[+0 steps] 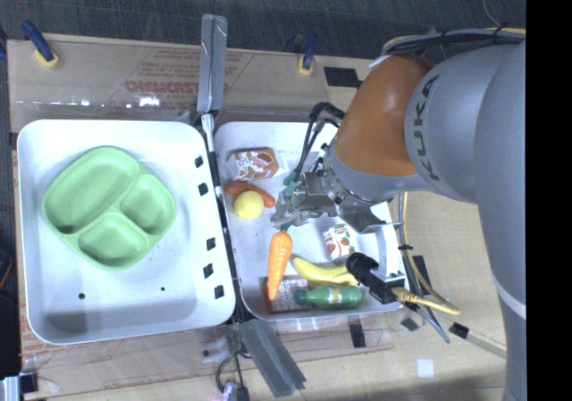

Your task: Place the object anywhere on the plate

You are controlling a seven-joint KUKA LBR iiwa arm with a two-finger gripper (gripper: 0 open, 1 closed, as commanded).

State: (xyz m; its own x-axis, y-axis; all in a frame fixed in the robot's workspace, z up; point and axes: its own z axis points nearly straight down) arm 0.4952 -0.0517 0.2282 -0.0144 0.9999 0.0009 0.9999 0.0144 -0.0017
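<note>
The tool (290, 205) hangs low over the right bin (234, 145) — the green plate (107, 204) lies well left — its grip I can't tell.

One plate (109, 205), two bins (54, 310)

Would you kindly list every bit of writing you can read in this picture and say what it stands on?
"KUKA", running down the grey arm beside its orange band.
Red print on the bench behind the bins: too blurred to read.
Packet in the right bin: label too small to read.
Small carton: too small to read.
Green bottle: label unreadable.
</note>
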